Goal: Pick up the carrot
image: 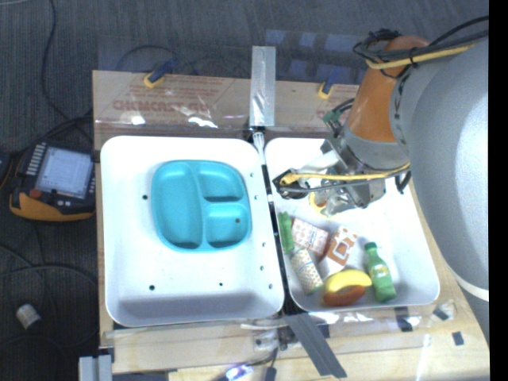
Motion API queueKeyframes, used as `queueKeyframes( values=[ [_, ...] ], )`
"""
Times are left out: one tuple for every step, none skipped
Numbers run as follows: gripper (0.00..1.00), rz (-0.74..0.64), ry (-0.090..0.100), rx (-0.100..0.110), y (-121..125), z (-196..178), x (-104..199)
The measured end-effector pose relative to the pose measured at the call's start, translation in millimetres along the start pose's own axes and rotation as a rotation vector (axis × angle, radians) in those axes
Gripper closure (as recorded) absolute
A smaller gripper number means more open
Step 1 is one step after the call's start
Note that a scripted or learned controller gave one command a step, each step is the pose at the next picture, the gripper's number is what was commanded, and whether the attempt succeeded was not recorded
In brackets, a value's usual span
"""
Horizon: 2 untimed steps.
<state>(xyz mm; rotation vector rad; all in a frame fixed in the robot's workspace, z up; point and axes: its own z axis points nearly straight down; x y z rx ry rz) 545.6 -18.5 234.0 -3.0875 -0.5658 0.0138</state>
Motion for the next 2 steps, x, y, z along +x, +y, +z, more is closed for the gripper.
queueKeyframes(
  values=[
    [1.00,-0.267,0.002,-0.002,37.6,-23.7,-56.1],
    [0.00,-0.267,0.002,-0.002,37.3,-23.6,-55.9]
  ],
)
